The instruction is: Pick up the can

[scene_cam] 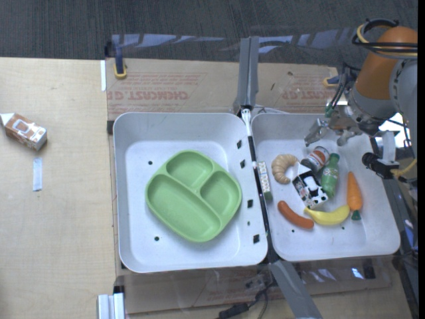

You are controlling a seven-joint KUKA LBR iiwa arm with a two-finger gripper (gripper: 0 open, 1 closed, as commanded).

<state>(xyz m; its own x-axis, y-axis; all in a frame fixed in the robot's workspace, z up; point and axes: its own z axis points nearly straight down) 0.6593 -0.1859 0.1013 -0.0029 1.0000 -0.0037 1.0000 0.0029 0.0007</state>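
The can [318,157] is small, with a red and white label. It lies in the right bin [378,244] among other items, between a croissant [285,167] and a green bottle [330,173]. My gripper [328,137] hangs over the back of the right bin, just behind and above the can. It is open, its two grey fingers [312,137] spread apart with nothing between them. The arm's orange band [390,45] shows at the top right.
Around the can in the right bin lie a black and white toy [311,187], a banana [328,214], a red sausage [295,215] and a carrot [354,192]. The left bin [126,178] holds a green divided plate [193,195]. A small carton [25,131] lies on the bench at far left.
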